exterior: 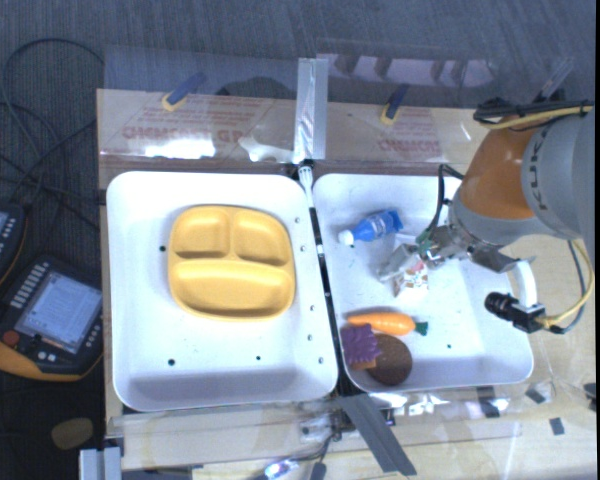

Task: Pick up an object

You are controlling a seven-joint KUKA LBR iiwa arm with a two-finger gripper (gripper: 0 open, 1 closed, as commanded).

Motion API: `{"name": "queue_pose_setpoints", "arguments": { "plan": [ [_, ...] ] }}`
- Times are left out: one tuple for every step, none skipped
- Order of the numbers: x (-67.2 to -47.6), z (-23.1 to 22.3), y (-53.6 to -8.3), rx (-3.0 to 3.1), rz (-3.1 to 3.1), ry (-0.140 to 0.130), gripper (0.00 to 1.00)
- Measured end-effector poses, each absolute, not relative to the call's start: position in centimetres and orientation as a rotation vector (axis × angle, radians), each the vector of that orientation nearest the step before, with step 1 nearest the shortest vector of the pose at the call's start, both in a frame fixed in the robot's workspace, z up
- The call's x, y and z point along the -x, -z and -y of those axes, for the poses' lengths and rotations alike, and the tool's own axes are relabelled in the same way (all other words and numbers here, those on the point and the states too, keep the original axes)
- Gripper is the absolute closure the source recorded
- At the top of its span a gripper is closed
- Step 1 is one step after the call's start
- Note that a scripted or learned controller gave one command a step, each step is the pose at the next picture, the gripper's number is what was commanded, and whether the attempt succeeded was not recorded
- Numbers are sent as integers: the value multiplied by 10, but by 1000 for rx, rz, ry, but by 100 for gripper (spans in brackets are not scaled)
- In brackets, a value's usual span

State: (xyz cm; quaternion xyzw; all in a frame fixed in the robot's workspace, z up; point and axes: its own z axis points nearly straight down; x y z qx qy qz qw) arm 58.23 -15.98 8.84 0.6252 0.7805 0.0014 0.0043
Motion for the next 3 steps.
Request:
{"name": "queue_pose_setpoints", "arguments": {
  "plan": [
    [-596,198,-89,-1956,-2455,-1,0],
    [-596,198,-96,-1961,-2457,-2,100],
    [-576,153,-233,-2056,-2381,7,100]
  ]
}}
